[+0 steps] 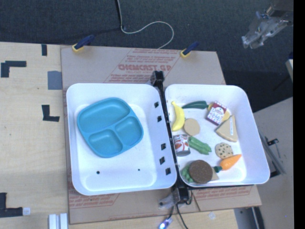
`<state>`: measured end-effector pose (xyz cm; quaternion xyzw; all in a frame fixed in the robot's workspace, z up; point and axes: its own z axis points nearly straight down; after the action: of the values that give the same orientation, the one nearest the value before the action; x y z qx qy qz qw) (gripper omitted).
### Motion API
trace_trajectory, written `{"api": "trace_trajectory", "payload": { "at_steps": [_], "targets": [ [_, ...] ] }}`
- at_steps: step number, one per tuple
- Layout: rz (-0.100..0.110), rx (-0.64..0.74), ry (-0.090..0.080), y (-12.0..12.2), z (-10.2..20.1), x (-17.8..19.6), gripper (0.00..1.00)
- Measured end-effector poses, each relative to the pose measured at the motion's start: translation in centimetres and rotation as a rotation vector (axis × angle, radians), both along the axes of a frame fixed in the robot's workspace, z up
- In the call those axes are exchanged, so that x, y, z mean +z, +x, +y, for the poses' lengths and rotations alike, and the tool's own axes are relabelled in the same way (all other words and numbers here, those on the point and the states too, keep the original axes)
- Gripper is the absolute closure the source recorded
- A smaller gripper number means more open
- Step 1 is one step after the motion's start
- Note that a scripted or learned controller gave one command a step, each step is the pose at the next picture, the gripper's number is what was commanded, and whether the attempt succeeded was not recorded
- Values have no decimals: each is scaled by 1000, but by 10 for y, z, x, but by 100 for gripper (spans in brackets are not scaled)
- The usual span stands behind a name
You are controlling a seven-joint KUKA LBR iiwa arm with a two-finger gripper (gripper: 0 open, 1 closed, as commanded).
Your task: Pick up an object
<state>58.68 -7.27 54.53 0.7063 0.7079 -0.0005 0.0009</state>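
Toy foods crowd the right bin (248, 101), well below and left of the end effector (259, 32), which hangs high past the surface's far right corner. A descent could nudge neighbours, since the banana (177, 116), can (181, 145) and cookie (223, 150) lie close together. Whether the end effector is open cannot be told; it touches and holds nothing.

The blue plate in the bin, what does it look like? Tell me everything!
The blue plate is a light blue tray that looks like smooth plastic, with rounded corners and three sunken sections: one large and two smaller. It lies flat, turned at a slant, in the upper part of the left white bin. Only the bin floor touches it, and no toy food sits on it.
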Motion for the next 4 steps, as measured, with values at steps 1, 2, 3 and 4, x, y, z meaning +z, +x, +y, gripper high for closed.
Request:
{"api": "trace_trajectory", "payload": {
  "at_steps": [1, 2, 3, 4],
  "targets": [
    [0, 1, -1, 0, 0, 10, 100],
    [0, 2, -1, 1, 1, 20, 100],
    [1, 2, -2, 1, 1, 30, 100],
    [1, 3, -3, 1, 2, 40, 100]
  ]
}}
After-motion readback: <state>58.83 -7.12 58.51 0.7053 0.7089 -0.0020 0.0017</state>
